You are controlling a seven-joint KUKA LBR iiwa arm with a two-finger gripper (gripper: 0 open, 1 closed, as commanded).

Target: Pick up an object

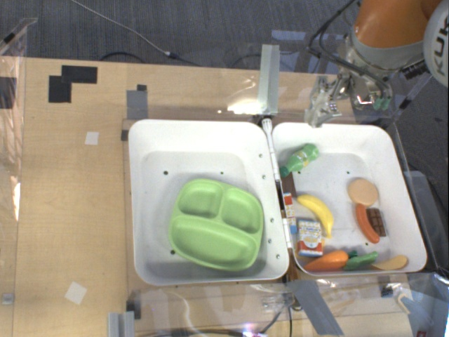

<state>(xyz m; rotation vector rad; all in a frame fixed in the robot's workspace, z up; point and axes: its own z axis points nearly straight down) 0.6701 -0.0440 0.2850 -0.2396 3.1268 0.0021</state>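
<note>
Fingers (317,115) of the gripper (324,111) hung released with nothing between them, above the bench just beyond the far rim of the right bin (393,146), near its far-left corner. Arm (393,9) reached in from the upper right, orange band visible.

Open floor lay in the middle and far part of the right bin; objects crowded its left wall and near rim. Green bottle (299,158) lay tilted against the divider at far left. Banana (317,213) lay below it, just beside a small carton (309,234). Carrot (326,260) lay along the near rim, with a green piece (361,260) and a tan piece (391,262) to its right. Round tan disc (363,191) sat right of centre, a sausage (367,223) just below it beside a brown block (378,221).

Left bin (147,146) held a green divided plate (216,223), three compartments, toward the near side, with bare floor around it.
</note>
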